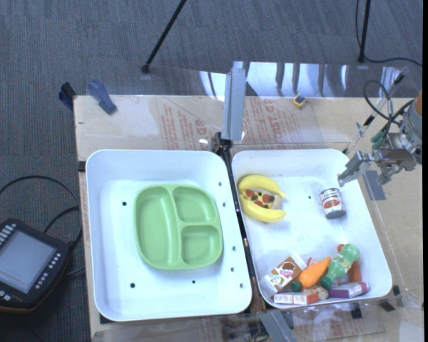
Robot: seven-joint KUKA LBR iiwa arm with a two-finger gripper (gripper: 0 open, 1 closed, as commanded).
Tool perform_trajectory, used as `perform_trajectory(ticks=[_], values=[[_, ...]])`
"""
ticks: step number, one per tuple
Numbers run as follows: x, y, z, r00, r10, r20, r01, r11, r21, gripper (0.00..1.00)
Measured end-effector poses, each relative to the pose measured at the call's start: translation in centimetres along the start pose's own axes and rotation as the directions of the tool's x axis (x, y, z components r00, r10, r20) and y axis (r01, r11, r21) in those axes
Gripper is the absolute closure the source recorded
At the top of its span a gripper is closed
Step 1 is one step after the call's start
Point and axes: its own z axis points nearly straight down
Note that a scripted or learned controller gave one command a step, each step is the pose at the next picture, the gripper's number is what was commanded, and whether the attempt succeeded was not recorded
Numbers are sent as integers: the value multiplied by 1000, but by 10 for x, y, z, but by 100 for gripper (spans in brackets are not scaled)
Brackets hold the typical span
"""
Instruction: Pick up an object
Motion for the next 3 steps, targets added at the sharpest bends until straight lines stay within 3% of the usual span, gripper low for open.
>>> perform_trajectory(ticks=[1, 2, 3], values=[[-22, 40, 118, 999, 44, -2, -44, 999, 2, 0], [-12, 62, 198, 1000, 30, -2, -30, 1000, 2, 0], [-12, 63, 187, 1000, 28, -3, -28, 1000, 1, 100]])
